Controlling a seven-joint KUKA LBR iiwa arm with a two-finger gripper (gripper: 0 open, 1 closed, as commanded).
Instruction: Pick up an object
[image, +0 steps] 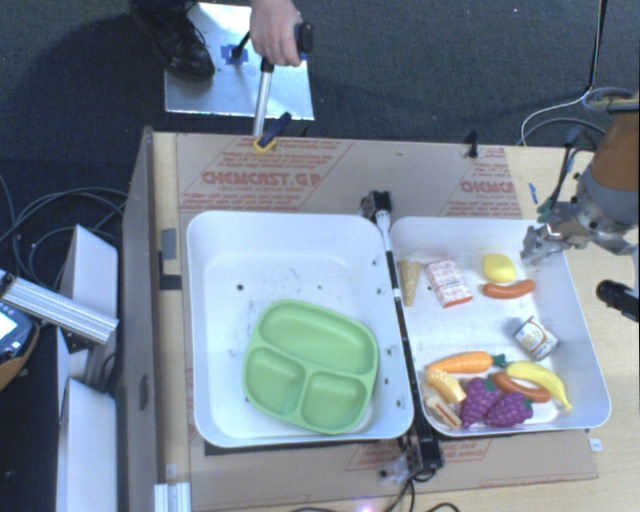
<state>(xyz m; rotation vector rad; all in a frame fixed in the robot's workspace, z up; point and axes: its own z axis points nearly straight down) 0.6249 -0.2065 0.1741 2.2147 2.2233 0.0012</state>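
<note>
Nearest the camera, the right bin (585, 345) holds a crowded front corner: a bunch of purple grapes (495, 407) lies against the front wall, with a small sandwich-like piece (441, 413) at its left, a corn cob (446, 385) just behind that, and an orange carrot (462, 362) lying crosswise behind the corn. A banana (540, 380) rests over a red sausage (522, 387) beside the grapes, and a small can (535, 338) sits tilted just behind the banana. In the left bin (230, 270) a green divided plate (311, 367) lies toward the front right, near the wall shared by the two bins. Farther back in the right bin, a second sausage (508, 290) lies just in front of a yellow lemon (499, 267), nearly touching it; a red and white carton (448, 282) lies to their left, and a pale cone (410, 281) rests beside the dividing wall. The gripper (535, 245) hangs at the far right rim of the right bin, near the lemon and sausage yet apart from both; whether its jaws are spread or pressed together cannot be told, and nothing shows between them. Both bins sit on a surface (300, 175) covered with printed cardboard. Beyond its far edge, a person's hand (273, 35) grips a long-handled tool (265, 95)
</note>
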